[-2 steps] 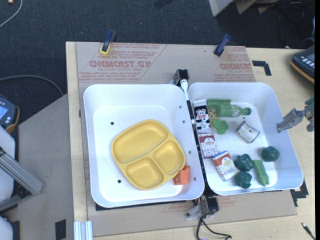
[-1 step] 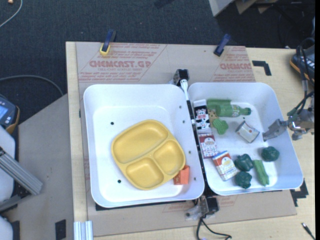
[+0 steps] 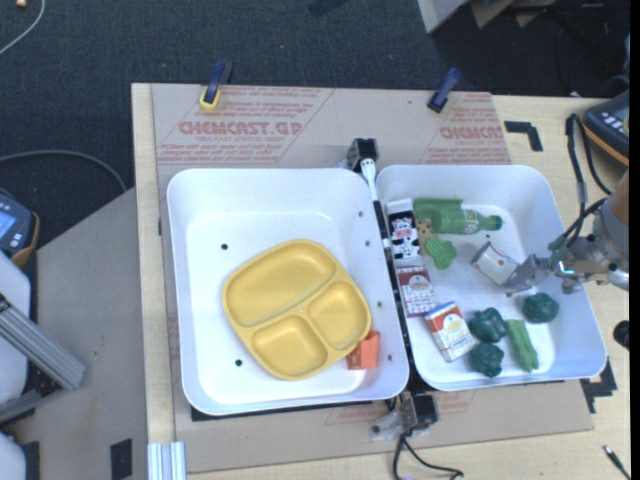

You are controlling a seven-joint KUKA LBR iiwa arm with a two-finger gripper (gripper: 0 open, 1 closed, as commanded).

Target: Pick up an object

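Observation:
The right bin holds several small objects. Among them are a green bottle, a silver-grey object, a red and white carton, two dark green broccoli pieces and a green cucumber. My gripper reaches in from the right, low over the bin's right half. It sits just right of the silver-grey object and just above a dark green round piece. I see nothing lifted from the bin.
The left bin holds a yellow divided plate and an orange block near its front right corner. Small cartons line the right bin's left wall. Cables hang at the far right.

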